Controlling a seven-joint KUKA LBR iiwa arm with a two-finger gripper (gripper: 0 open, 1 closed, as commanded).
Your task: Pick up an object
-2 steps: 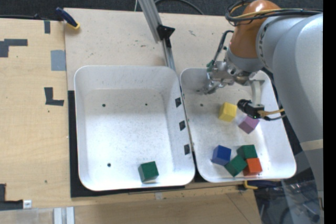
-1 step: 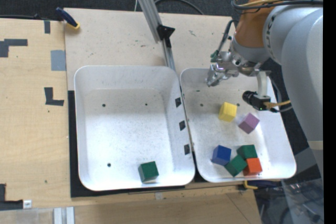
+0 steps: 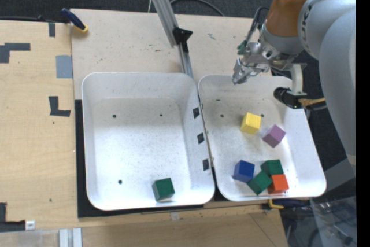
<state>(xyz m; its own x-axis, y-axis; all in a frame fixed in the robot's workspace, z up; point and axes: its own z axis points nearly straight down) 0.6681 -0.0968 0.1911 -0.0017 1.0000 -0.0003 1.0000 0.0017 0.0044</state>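
Gripper (image 3: 241, 76) hangs over the far rim of the right bin (image 3: 312, 166), tip pointed down. Nothing sits between its fingers; whether they are spread or closed I cannot tell, the tip being too small.

Nearest candidate below it: yellow cube (image 3: 251, 122), purple cube (image 3: 273, 135) just beyond. Farther toward the near wall, blue cube (image 3: 243, 170), two green cubes (image 3: 265, 176) and orange cube (image 3: 279, 183) crowd together, likely harder to grasp. A lone green cube (image 3: 163, 188) lies in the left bin (image 3: 92, 89), well off.
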